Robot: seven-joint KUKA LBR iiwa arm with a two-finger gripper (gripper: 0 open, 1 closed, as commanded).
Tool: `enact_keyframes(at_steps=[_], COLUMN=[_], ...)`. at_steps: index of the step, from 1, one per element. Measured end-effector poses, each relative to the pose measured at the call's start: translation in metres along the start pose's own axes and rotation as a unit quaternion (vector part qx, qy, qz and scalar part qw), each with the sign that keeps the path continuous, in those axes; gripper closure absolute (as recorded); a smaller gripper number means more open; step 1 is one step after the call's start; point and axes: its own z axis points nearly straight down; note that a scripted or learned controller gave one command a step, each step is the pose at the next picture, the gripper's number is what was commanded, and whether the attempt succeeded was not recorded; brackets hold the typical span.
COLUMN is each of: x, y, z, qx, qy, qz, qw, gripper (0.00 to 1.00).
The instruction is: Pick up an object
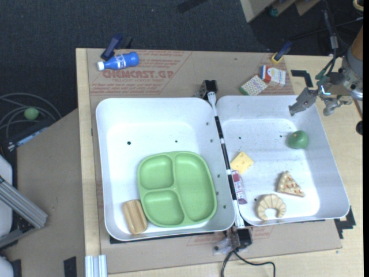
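Observation:
The right bin holds a green round fruit, a yellow cheese wedge, a pizza slice and a croissant. My gripper hangs over the bin's far right corner, up and right of the green fruit and apart from it. Its two fingers stand spread, open, with nothing between them.
The left bin carries a green divided plate and a tan bread piece. A red-and-white tube lies along the divider between the bins. A blue bottle and small packets lie on the bench behind the bins.

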Motion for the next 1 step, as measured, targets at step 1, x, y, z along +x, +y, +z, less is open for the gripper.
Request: enact_keyframes(at_steps=[1], x=[-0.0409], y=[-0.0099], z=[0.0871], qx=[0.002], qy=[0.0], qz=[0.0], qw=[1.0], gripper=[0.0])
